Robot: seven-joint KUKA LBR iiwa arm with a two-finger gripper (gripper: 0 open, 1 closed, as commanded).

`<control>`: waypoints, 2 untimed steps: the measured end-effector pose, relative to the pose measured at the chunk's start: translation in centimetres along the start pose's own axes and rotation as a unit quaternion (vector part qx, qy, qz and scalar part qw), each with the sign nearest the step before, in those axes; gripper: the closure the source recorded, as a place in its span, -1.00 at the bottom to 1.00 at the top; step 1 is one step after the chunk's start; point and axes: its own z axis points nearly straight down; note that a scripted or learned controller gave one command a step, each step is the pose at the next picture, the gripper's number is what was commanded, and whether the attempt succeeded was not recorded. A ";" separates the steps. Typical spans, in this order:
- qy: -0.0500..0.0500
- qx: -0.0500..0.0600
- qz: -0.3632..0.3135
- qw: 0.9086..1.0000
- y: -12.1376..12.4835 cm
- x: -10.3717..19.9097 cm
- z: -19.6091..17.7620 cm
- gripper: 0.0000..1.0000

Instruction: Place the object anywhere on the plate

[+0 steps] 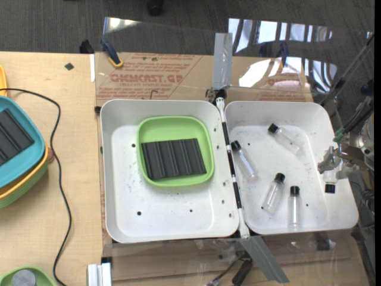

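Observation:
A green square plate (149, 130) lies in the left bin (119, 207), and a dark ribbed rectangular insert (174, 158) rests on it. Several clear vials with black caps lie in the right bin (315, 124): one near the back (283, 135), one by the divider (243, 159), and two toward the front (272, 193) (294, 207). My gripper (333, 161) hangs at the right bin's right wall, far from the plate and to the right of the vials. I see nothing held in it.
A small black cap-like piece (329, 188) lies by the right bin's right wall, just below the gripper. Teal and yellow trays (21, 154) are stacked on the wooden bench at far left, with a black cable (59, 177) beside them. Cardboard (155, 73) lies behind the bins.

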 end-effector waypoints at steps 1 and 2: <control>0.000 0.000 0.000 1.000 0.0 0.0 0.0 -1.00; 0.000 -0.001 0.111 0.994 0.0 -2.0 -4.0 -1.00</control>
